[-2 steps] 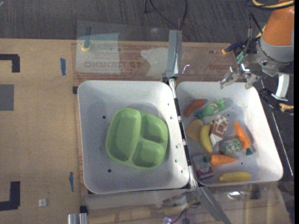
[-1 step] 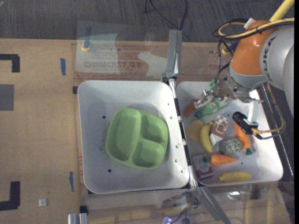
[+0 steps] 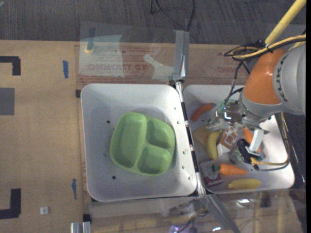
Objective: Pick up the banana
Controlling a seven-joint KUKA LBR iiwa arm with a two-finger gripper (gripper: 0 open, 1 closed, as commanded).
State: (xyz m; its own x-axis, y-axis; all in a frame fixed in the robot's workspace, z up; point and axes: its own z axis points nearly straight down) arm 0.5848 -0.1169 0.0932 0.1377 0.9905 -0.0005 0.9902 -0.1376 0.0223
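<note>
1. Banana (image 3: 212,145): yellow, curved, lying lengthwise in the left part of the right bin (image 3: 286,176), upper end slightly greenish-pale. It rests loose on the bin floor among other items.
2. Gripper (image 3: 232,141): hangs over the middle of the right bin, just right of the banana; whether it is open or closed cannot be told from this angle.
3. Orange carrot (image 3: 233,169) lies near of the gripper; a second yellow piece (image 3: 244,183) sits by the near rim.
4. Left bin (image 3: 92,130) carries a green divided plate (image 3: 143,143).
</note>
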